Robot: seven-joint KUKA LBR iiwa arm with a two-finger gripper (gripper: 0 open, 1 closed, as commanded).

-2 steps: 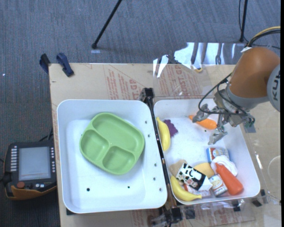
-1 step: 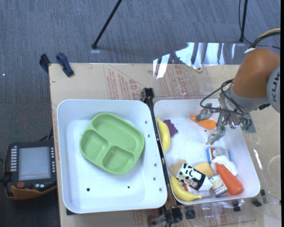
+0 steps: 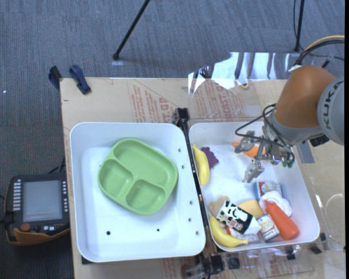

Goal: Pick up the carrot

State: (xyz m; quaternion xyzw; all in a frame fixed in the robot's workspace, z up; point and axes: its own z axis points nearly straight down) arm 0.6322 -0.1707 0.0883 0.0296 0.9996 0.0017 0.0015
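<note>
nearest the camera, a curved yellow banana lies at the right bin's front edge, beside a glossy orange-red bottle and a black-and-white patterned carton. further in, the gripper hangs over bare white plastic; i cannot tell how its jaws stand. beyond it the smooth orange carrot lies partly hidden near the far wall. a rounded green divided plate sits in the left bin.
</note>
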